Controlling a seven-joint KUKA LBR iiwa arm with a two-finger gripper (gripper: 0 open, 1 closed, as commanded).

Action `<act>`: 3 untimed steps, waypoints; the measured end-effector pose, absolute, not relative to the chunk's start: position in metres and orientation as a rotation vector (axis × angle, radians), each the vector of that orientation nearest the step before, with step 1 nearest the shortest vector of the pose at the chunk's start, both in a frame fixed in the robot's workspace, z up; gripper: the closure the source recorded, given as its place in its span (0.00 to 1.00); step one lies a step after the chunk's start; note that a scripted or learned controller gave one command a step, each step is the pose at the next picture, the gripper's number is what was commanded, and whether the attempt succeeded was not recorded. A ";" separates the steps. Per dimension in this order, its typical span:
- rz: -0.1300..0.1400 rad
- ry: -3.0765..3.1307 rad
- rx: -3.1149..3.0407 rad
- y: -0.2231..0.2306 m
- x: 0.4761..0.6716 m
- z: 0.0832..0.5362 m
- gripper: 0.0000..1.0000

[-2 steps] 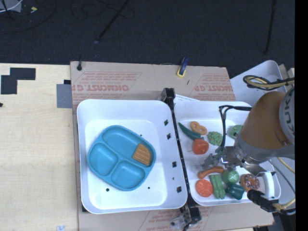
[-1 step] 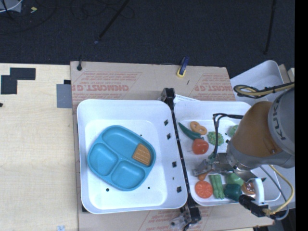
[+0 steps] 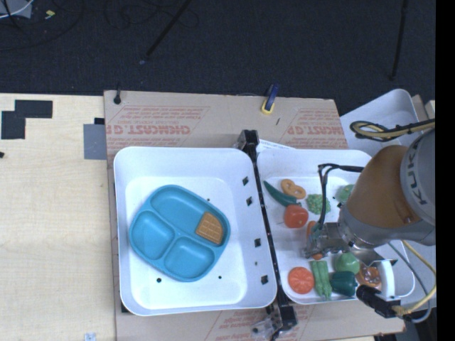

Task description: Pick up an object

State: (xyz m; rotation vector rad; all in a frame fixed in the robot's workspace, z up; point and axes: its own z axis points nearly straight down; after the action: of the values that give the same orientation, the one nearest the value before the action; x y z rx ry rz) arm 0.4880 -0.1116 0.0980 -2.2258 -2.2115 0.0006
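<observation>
The right bin (image 3: pixel 274 265) holds several toy foods: a red tomato (image 3: pixel 296 217), an orange-red round fruit (image 3: pixel 301 280), a dark green pepper (image 3: pixel 279 193), a pretzel-like piece (image 3: pixel 291 187), a broccoli floret (image 3: pixel 316 204), a green pod (image 3: pixel 322 278) and green pieces (image 3: pixel 345 263). My gripper (image 3: pixel 320 246) is low in this bin, just right of the tomato and above the green pod. The arm's orange band (image 3: pixel 380 190) covers part of the bin.
The left bin (image 3: pixel 135 290) carries a blue divided tray (image 3: pixel 178 231) with a waffle-like brown piece (image 3: pixel 210 228) in its right compartment. A black divider (image 3: pixel 259 219) separates the bins. A white container (image 3: pixel 387 116) sits at the right rear.
</observation>
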 end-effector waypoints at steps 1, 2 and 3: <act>0.000 -2.221 -2.220 -0.104 0.487 0.143 1.00; 0.000 -2.221 -2.220 -0.101 0.488 0.185 1.00; -0.001 -2.222 -2.222 -0.101 0.489 0.230 1.00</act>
State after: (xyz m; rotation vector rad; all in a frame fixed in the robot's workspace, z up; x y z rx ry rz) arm 0.4885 -0.1014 0.2296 -2.2216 -2.2223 -0.0014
